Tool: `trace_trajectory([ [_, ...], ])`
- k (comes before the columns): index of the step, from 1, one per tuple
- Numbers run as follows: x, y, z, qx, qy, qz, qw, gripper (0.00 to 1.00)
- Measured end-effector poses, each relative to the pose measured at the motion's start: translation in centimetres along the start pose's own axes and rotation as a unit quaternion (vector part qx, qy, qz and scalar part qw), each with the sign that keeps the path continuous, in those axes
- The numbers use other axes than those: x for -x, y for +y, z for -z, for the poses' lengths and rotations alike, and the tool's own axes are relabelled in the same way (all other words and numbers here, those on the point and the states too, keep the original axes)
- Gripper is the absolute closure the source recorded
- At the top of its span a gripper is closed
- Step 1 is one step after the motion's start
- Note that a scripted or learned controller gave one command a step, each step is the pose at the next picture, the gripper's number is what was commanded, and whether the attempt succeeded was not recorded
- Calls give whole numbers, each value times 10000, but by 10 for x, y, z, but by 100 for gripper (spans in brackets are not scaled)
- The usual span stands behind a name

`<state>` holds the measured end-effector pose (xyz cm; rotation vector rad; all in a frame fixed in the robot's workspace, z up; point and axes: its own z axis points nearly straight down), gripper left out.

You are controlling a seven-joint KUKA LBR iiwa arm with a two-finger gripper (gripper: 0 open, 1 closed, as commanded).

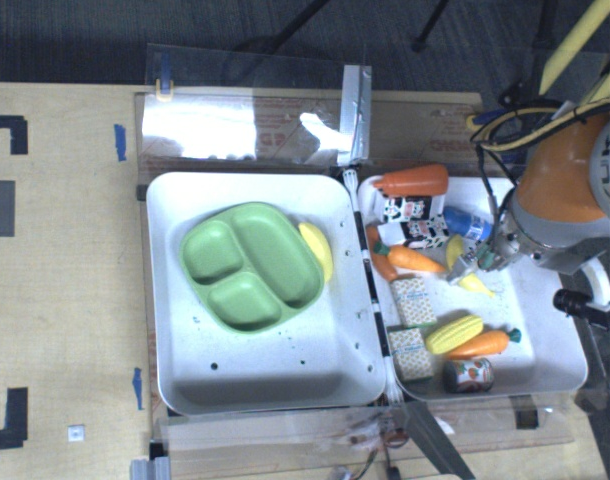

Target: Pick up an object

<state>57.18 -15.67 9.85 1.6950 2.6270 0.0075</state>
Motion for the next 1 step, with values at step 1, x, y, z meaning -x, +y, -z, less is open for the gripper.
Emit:
trace_trajectory([
  [1,-6,27,112,-49,38,-155,9999,100],
])
